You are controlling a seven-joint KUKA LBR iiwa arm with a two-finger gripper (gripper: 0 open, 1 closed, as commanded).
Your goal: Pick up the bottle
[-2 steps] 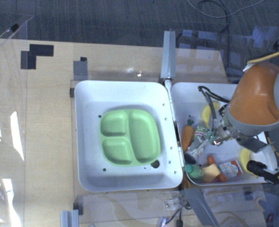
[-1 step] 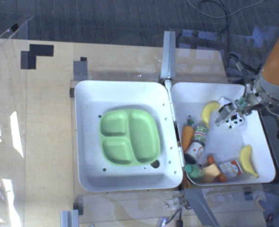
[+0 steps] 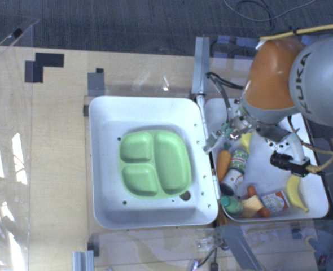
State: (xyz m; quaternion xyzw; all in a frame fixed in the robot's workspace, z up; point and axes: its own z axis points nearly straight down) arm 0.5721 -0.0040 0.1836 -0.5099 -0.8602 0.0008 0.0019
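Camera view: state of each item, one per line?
Bottle: lying on its side in the right bin, cap toward the near edge, not lifted.
Carrot: lying beside the bottle, touching it.
Banana: lying flat by the right bin's right wall.
Green tray: right side up in the left bin, three compartments.
Hand: low over the right bin, just above the carrot and bottle.

**Desk surface and what it carries**

You are looking down on a light wooden desk [image 3: 48,151]. Two shallow white bins sit directly on it, side by side and touching: the left bin [image 3: 104,162] and the right bin [image 3: 319,205].
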